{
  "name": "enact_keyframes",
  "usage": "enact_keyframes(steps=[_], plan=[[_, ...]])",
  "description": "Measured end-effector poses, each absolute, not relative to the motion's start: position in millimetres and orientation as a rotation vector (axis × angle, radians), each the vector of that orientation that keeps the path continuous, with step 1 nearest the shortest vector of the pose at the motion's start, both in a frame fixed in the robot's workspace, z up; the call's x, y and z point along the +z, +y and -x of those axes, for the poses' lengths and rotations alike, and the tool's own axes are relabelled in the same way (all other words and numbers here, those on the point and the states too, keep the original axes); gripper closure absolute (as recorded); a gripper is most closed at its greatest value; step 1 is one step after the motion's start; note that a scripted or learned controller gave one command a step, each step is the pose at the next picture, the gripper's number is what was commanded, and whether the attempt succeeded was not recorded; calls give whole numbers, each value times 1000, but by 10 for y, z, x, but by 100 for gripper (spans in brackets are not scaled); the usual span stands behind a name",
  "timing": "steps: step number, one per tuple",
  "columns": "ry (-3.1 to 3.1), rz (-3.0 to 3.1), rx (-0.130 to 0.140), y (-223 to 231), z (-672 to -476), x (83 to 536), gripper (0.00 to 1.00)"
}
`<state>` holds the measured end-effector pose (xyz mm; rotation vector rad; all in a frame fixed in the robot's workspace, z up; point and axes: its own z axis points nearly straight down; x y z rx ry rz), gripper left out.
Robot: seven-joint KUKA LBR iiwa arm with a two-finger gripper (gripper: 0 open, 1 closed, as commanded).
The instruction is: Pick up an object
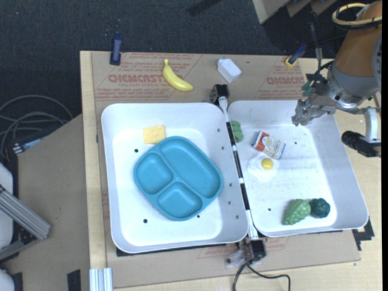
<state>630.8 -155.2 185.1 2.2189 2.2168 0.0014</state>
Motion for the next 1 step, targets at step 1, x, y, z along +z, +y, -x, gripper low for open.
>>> enact_keyframes(steps=[1], plan=[[2224,-2221,-1,-1252,-5877,1862,100]])
